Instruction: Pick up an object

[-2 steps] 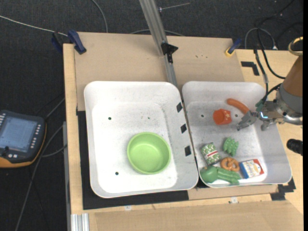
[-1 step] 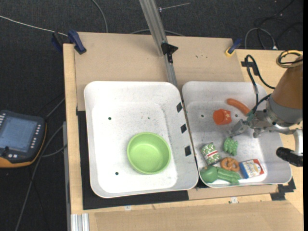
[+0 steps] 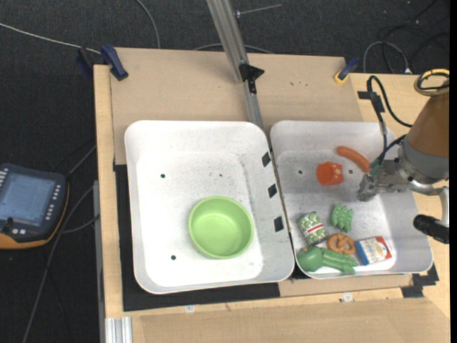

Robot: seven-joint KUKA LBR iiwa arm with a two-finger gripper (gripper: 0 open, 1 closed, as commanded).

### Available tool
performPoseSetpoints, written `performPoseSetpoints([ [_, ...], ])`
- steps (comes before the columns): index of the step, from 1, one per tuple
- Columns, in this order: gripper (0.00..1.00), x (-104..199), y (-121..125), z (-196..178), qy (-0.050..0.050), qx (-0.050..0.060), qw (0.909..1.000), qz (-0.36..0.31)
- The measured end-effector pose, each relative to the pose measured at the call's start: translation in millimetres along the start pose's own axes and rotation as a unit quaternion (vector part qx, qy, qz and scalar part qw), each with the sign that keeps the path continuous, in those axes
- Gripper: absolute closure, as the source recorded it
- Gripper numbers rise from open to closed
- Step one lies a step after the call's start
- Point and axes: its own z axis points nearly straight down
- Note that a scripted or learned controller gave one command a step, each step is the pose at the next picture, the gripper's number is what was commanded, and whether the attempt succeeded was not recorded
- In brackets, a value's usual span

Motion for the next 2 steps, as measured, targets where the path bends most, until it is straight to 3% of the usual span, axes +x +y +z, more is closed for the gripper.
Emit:
performPoseSetpoints([
  [2,1.00,-6.3,-3.0,-101.0,-0.001,-0.002,1.0000,0.000],
])
